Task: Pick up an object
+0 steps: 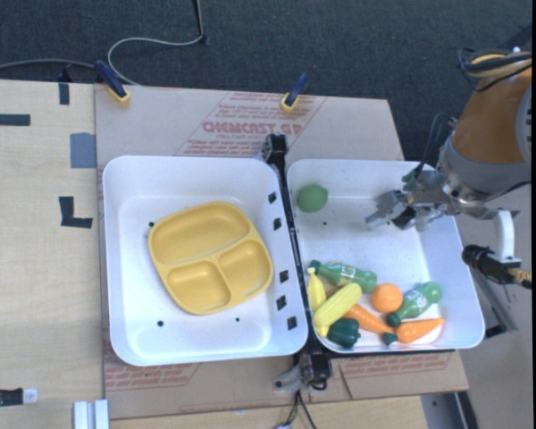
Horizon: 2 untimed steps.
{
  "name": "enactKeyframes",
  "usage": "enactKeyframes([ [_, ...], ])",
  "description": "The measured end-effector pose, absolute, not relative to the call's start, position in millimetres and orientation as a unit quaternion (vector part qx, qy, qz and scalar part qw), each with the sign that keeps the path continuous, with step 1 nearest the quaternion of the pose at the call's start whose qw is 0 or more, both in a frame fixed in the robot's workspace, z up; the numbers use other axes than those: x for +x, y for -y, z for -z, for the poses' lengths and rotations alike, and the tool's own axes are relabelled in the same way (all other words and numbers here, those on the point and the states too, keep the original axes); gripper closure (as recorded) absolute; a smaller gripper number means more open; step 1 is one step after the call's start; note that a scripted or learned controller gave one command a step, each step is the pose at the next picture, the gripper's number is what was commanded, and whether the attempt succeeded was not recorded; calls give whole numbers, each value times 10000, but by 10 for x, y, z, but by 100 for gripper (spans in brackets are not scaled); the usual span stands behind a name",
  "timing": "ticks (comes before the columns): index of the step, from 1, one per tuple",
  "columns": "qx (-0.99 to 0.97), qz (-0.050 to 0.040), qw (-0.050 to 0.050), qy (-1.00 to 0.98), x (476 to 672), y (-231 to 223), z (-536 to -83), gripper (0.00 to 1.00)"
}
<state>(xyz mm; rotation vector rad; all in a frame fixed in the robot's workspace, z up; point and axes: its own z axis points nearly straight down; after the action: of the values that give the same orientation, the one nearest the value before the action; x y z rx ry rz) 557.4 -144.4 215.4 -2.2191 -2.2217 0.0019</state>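
My gripper (391,216) hangs over the upper right part of the right bin (375,173), its fingers spread open with nothing between them. A green ball (312,197) lies to its left, near the bin's divider side and apart from the fingers. Along the bin's front lies a heap of toy food: a yellow corn cob (336,303), a green bottle (347,276), an orange (387,298), a carrot (419,330), a second green bottle (417,299) and a dark green pepper (344,332).
The left bin (125,266) holds a yellow sectioned tray (210,256). Both bins rest on a cardboard sheet (232,119) held by two blue-yellow clamps. A black cable runs across the dark floor behind. The arm's orange band (491,119) stands at the right.
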Motion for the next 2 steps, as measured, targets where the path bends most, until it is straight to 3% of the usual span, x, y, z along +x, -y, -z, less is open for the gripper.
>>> enactKeyframes([
  [1, -7069, -5, 13, 7073, 4832, 1308, -1492, 0],
  [2, -7070, -6, 15, 7072, 4830, 1663, -1162, 0],
])
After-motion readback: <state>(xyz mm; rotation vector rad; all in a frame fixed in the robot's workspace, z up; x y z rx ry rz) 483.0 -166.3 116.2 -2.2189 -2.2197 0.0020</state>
